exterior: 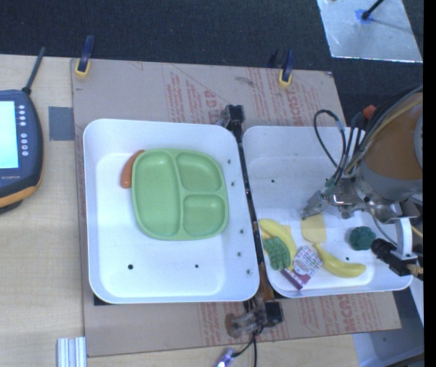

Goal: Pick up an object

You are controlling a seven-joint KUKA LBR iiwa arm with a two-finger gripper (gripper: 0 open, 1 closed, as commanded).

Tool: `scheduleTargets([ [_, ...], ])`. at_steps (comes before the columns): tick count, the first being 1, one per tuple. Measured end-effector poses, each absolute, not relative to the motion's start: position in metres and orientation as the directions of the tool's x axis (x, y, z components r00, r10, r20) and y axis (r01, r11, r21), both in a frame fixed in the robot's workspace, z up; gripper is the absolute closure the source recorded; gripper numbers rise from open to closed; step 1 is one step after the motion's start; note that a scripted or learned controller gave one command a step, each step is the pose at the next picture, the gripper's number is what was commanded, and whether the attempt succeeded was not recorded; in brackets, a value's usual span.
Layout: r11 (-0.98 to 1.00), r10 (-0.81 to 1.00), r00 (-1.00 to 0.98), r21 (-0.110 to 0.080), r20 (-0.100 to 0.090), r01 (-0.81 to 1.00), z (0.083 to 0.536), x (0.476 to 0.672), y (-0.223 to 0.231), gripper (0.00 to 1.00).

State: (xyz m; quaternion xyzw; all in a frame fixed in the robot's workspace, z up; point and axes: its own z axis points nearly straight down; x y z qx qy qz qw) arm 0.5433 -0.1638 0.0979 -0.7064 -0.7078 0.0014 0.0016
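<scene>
A cardboard-covered bench [195, 90] is shown from above, its sheet pinned at 12 o'clock by 2 clamps, presumably so that nothing slides under the arm's pushes. 2 shallow white bins are set side by side on it. The left bin [111, 274] is occupied by a green divided plate [180, 193], from under whose 9 o'clock edge an orange item [127, 170] protrudes. The right bin [279, 147] is entered from 3 o'clock by the grey arm with its orange band [398, 140]. The gripper [323, 202] is lowered toward the bin floor near the bin's centre, and its fingers appear spread, with nothing seen between them. The candidate objects are clustered toward 6 o'clock in the right bin: a yellow banana [340, 264], a second yellow piece [278, 230], a pale yellow wedge [313, 228] just below the gripper, a green broccoli-like piece [277, 251], a dark green lump [361, 238], and a small packet [304, 264]. The wedge is judged the likeliest target, being nearest. A handheld pendant [0, 147] is rested at 9 o'clock, outside the work area.
</scene>
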Motion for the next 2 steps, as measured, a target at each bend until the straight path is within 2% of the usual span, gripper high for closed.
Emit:
scheduleTargets([
  [1,0.007,1.000,-0.007,-0.006,0.000,1.000,0.092,0.544,-0.120,0.00],
  [2,0.002,1.000,-0.002,-0.005,0.001,1.000,0.092,0.513,-0.189,0.00],
])
